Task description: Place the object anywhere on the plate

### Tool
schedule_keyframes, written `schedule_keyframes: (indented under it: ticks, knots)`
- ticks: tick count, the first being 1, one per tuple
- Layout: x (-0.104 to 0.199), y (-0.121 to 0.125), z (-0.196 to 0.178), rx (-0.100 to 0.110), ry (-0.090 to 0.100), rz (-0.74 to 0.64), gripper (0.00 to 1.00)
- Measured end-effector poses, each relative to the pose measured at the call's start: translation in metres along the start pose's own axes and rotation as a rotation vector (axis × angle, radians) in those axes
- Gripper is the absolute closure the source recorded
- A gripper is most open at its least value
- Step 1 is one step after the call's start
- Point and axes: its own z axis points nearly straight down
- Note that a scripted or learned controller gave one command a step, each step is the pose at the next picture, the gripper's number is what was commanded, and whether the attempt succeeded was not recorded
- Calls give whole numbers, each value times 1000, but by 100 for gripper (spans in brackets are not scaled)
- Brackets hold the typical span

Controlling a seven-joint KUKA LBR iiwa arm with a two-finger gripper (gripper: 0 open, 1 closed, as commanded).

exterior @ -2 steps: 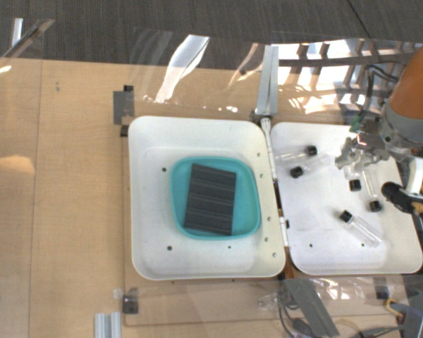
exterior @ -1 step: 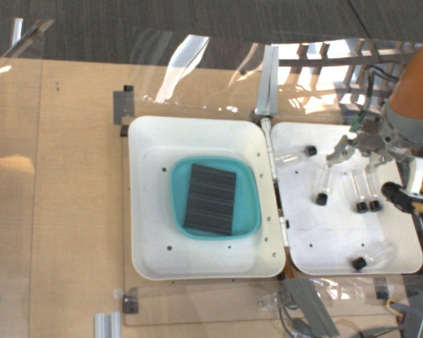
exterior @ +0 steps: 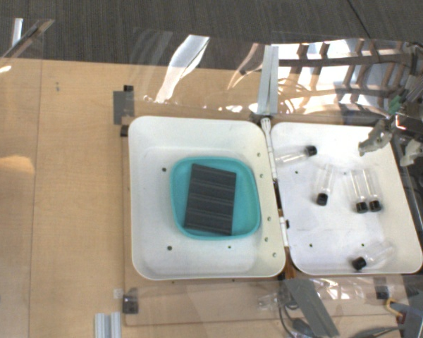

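Dark ridged block [exterior: 211, 200] lying flat on the teal plate [exterior: 248, 204] in the left bin [exterior: 145, 210], well off to the left of the jaws. Jaws over the far corner of the right bin [exterior: 402, 234] (spread or pressed together, cannot tell). Little clear tubes [exterior: 324, 186] near, below them.
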Motion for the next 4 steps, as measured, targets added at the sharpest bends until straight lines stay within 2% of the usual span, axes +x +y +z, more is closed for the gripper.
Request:
schedule_keyframes:
  ticks: [1, 2, 3, 4]
  knots:
    - [-17, -60, 36, 7, 0, 134, 0]
    - [-36, -68, 182, 8, 0, 174, 0]
    - [81, -86, 51, 2, 2, 324, 0]
    - [136, -111, 108, 9, 0, 629, 0]
